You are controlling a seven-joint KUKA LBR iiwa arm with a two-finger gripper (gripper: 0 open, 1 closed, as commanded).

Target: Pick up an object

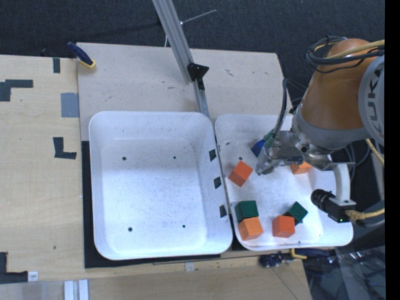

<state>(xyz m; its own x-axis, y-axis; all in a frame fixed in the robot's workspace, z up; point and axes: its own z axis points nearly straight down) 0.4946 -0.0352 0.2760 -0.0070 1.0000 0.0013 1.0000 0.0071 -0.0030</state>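
Camera view: gripper (267,165) low in right bin (325,235), finger state unclear. Orange block (240,173) just left of it; blue piece (257,147) just above.

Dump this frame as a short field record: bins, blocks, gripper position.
left bin: white, no blocks seen in it
right bin: white, holds all blocks
orange blocks, one partly hidden
green blocks
blue block: partly hidden by gripper
gripper: low over right bin, beside upper orange block
grasp: none visible
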